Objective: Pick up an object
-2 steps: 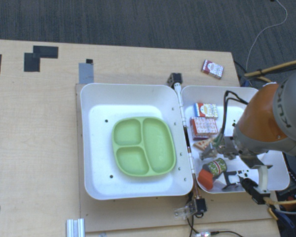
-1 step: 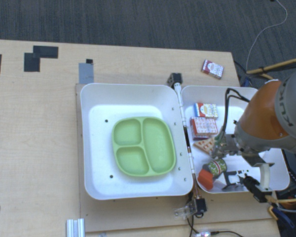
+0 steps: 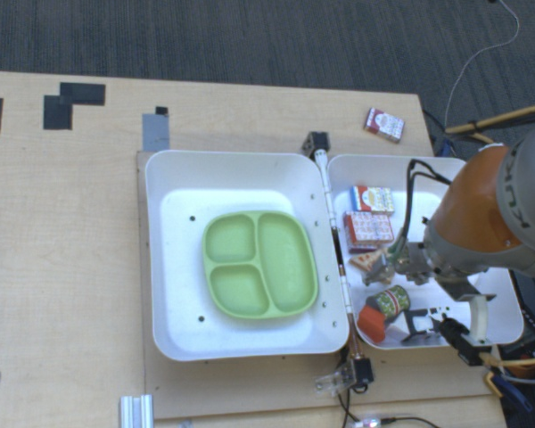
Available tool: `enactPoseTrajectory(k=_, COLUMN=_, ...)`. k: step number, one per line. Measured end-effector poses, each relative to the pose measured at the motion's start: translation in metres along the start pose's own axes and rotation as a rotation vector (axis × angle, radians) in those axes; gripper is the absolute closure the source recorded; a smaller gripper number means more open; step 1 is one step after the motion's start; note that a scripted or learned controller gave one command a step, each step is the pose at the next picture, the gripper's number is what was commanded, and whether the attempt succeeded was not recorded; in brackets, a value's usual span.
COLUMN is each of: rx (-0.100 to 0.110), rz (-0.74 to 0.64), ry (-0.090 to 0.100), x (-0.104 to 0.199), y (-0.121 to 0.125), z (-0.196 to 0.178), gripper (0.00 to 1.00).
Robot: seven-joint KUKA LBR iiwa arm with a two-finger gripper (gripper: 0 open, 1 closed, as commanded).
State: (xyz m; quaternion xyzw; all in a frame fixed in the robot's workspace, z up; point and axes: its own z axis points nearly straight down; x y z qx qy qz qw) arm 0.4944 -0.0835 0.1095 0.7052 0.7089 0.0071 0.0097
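Hovering pincer over right bin | opening: cannot tell | near can

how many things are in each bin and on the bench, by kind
Green divided plate, left bin: 1
Small boxes, right bin: 2, one and another
Pizza-slice toy: 1
Green-labelled can: 1
Red-orange item: 1
Small box on the bench: 1
Total: 7

Green divided plate: middle of the left bin.
Small red box: on the bench, near its far right corner.
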Motion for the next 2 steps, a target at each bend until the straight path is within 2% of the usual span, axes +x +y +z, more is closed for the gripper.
enactPoseTrajectory(k=1, rx=-0.003, rz=-0.003, ry=0.001, x=0.0007, y=0.0018, z=-0.0105, gripper=1.00)
enactPoseTrajectory(k=2, rx=-0.003, rz=-0.002, ry=0.001, x=0.0007, y=0.0017, z=-0.0104, gripper=0.00)
